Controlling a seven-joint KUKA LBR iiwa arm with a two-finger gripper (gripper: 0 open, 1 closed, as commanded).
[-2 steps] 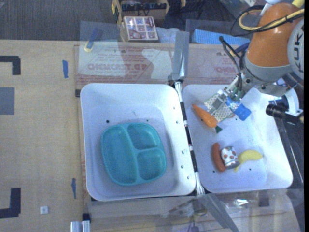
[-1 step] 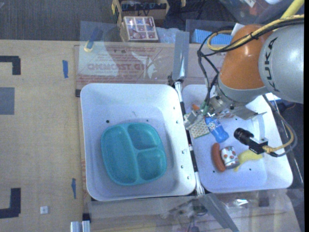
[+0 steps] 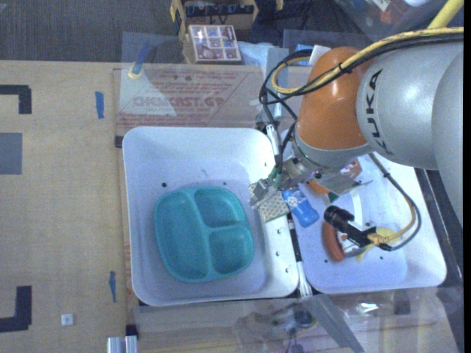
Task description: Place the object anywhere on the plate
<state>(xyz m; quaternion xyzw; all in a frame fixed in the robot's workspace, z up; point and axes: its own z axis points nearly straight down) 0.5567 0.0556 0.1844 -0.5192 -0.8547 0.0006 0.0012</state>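
Note:
A teal divided plate (image 3: pixel 204 232) lies in the left white bin (image 3: pixel 147 153). My gripper (image 3: pixel 266 197) hangs over the wall between the two bins, just right of the plate's upper right corner. It is shut on a small pale speckled object (image 3: pixel 273 208) that sits at its fingertips, above the left bin's right rim. The object is off the plate, a short way to the right of it.
The right bin (image 3: pixel 412 271) holds a blue object (image 3: pixel 302 212) close to the gripper, an orange-red sausage-shaped object (image 3: pixel 333 247) and a yellow piece (image 3: pixel 366 245). The arm's orange band covers the right bin's back. Cardboard and boxes lie behind the bins.

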